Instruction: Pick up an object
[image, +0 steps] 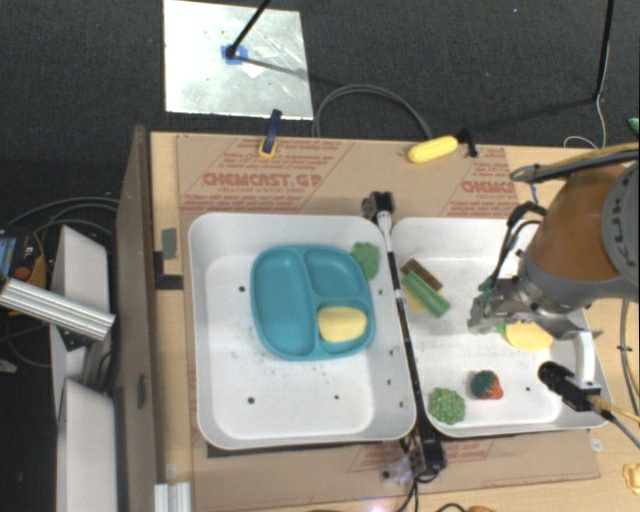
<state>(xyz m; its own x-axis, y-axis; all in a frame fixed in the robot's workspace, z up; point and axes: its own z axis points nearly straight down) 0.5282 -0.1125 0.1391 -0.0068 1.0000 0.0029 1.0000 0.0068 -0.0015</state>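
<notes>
Nearest the lens, a green bumpy ball (447, 405) sits at the front edge of the right bin (455, 240), close to the divider (400, 310) between the two bins, with a small red-and-green object (486, 384) just beyond it, further from the divider.

Reaching in from the side away from the divider, the grey KUKA arm (590, 230) bends down into the right bin, its orange band above the wrist tilted toward the divider. Its gripper (487, 318) hangs low over the bin floor, roughly midway between the front and back walls. Whether the claw is wide or narrow cannot be told: the wrist body and cabling mask it, and nothing is visibly held.

A yellow object (528, 336) lies just beside the gripper, on the side away from the divider and partly under the wrist. Between the gripper and the divider rest a green block (426, 297) and, touching it toward the back, a brown block (421, 272).

Across the divider, the left bin (225, 400) holds a blue sectioned plate (290, 300), with a yellow item (343, 324) in the plate's compartment nearest the divider. A green leafy piece (366, 259) lies between plate and divider, toward the back.
</notes>
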